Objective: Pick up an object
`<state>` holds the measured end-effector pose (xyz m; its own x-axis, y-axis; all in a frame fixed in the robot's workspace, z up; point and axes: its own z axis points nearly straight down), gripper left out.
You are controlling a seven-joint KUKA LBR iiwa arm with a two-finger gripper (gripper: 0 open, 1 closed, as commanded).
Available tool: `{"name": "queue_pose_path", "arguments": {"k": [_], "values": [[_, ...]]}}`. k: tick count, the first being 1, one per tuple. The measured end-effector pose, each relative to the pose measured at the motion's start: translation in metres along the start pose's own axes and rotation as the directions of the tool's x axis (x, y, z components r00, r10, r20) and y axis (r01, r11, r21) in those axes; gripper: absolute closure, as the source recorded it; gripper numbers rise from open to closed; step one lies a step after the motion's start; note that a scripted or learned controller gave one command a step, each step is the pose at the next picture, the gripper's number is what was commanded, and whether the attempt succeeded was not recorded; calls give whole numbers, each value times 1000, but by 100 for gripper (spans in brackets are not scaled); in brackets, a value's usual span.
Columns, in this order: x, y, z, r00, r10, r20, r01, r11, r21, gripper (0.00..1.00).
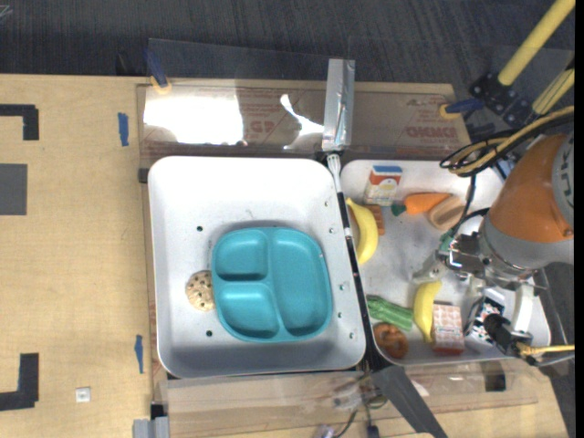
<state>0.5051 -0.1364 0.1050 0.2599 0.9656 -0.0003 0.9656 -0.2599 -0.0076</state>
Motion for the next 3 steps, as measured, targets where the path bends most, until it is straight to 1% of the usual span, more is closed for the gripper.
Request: {"name": "queue_pose_path", "arguments": {"k": [1,2,3], "values": [[1,0,-6,1000,-2,-1,2,1000,5,100],[1,0,-5,1000,-1,-1,1,1000,5,0],[-29,62,14,957,-289,-30,289,957,-6,0]]}}
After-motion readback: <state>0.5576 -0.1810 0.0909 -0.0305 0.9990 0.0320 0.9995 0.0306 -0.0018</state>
